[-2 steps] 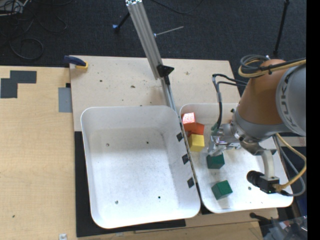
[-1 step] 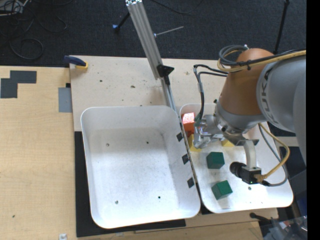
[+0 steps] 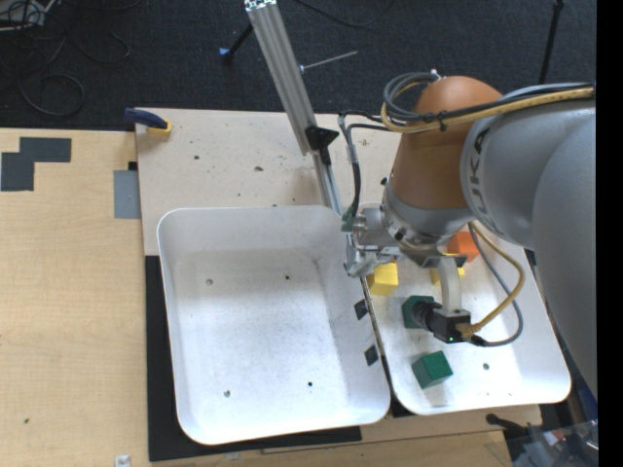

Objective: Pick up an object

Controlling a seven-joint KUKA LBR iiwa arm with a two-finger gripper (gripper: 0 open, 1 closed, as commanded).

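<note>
Green block (image 3: 431, 368), yellow block (image 3: 385, 277) in right bin (image 3: 531, 382).

You had a pale wooden worktop (image 3: 68, 290) carrying two shallow white bins side by side. The left bin (image 3: 185, 261) showed a speckled floor and sat on a black mat (image 3: 161, 426) that peeked out along its left and front edges. The right bin (image 3: 531, 382) touched it along the shared rim. A slanted aluminium rail (image 3: 284, 66) with a checkered tip rose behind the bins. A blue-and-yellow clamp (image 3: 148, 119) lay at the worktop's far left corner. Grey patches (image 3: 37, 159) marked the wood at your left, and black cables (image 3: 39, 27) lay on the dark carpet beyond.
</note>
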